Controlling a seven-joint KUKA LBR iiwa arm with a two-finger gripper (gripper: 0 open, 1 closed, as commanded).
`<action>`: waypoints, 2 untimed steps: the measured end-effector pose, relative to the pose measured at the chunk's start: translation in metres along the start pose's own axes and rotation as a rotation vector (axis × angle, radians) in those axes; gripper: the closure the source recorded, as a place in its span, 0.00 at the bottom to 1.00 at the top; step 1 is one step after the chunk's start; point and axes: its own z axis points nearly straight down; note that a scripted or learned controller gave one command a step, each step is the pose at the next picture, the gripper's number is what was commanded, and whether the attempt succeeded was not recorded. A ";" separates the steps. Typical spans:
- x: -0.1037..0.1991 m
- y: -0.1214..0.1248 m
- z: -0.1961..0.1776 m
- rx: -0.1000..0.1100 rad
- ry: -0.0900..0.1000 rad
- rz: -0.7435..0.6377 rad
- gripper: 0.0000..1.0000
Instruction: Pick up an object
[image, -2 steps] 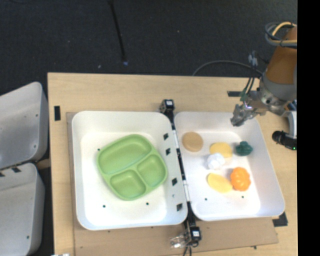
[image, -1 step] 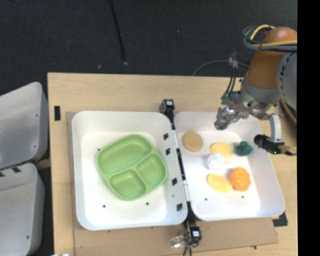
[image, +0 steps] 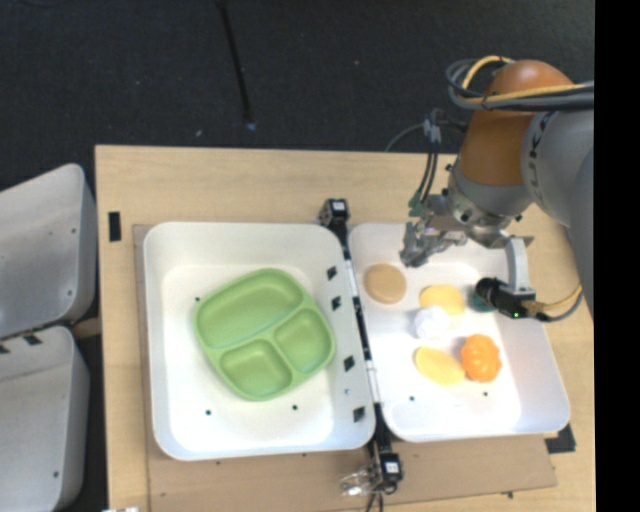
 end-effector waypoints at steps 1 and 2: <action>0.053 0.003 -0.017 -0.003 0.000 -0.001 1.00; 0.101 0.008 -0.013 -0.003 -0.001 0.000 1.00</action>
